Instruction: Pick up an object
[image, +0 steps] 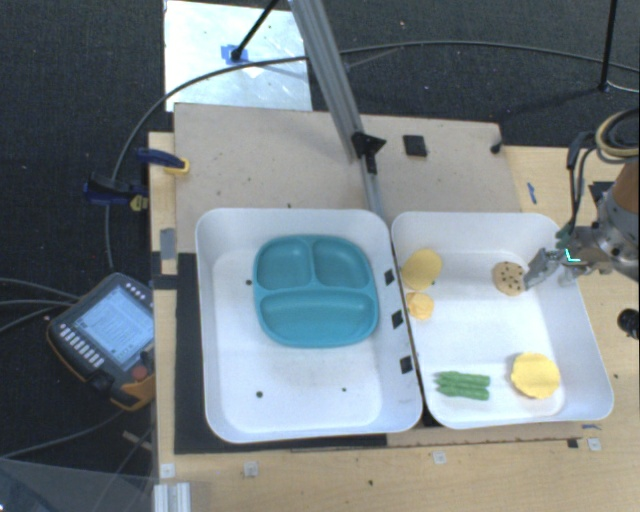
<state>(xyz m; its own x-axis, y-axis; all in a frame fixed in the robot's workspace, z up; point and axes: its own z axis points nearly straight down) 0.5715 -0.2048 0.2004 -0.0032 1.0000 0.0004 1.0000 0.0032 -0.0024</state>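
On the counter (300, 160), two shallow white bins sit side by side, and the right bin (575, 345) serves as the landmark. At that bin's far right edge the gripper (548, 266) reaches in from the right, low over the rim, with the grey wrist behind it. Whether its fingers are wide or narrow cannot be told at this size; nothing is seen between them. Just beside the gripper, toward the bin's middle, lies a round brown cookie (509, 277) with dark specks; whether it touches the gripper is unclear. At the bin's far left lies a yellow round piece (422, 267), and a smaller yellow piece (420, 306) sits just in front of it. Near the bin's front wall lie a bundle of green beans (463, 384) and, to its right, a yellow ruffled chip-like piece (535, 375). Left of the right bin, the left bin (225, 400) holds a blue divided plate (316, 291). Well to the left of both bins, off the counter, rests a teach pendant (105, 335).
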